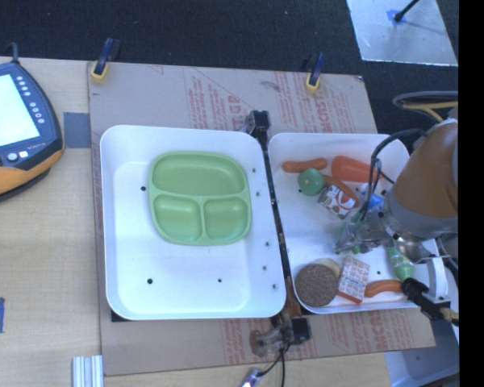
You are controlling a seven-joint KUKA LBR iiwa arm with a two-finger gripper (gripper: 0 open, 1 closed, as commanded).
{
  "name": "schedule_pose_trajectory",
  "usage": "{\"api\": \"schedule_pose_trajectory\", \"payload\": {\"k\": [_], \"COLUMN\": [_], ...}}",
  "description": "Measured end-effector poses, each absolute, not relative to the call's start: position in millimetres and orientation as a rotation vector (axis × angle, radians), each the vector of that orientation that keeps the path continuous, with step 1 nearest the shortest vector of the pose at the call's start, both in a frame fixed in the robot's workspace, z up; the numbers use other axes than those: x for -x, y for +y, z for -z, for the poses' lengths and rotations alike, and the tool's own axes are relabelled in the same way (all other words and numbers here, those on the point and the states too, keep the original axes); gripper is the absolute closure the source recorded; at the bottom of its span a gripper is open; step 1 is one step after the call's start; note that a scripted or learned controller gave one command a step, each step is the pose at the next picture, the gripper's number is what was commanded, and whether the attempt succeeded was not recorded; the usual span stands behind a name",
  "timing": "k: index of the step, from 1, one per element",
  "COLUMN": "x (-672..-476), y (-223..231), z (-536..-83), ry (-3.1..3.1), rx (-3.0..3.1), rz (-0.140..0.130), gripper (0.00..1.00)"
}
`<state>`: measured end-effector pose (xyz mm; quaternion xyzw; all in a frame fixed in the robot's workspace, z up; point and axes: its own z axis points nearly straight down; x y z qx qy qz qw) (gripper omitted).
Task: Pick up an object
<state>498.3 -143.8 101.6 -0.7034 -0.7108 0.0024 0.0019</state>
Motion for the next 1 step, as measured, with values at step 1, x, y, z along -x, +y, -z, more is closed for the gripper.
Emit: {"api": "schedule_pose_trajectory", "payload": {"k": [1], "x": [-622.5], "y": [-69.6], "z": [-192.2], "ry": [-2.226], "rx": [2.214], "rz": [-0.001], "gripper": [1.00]}}
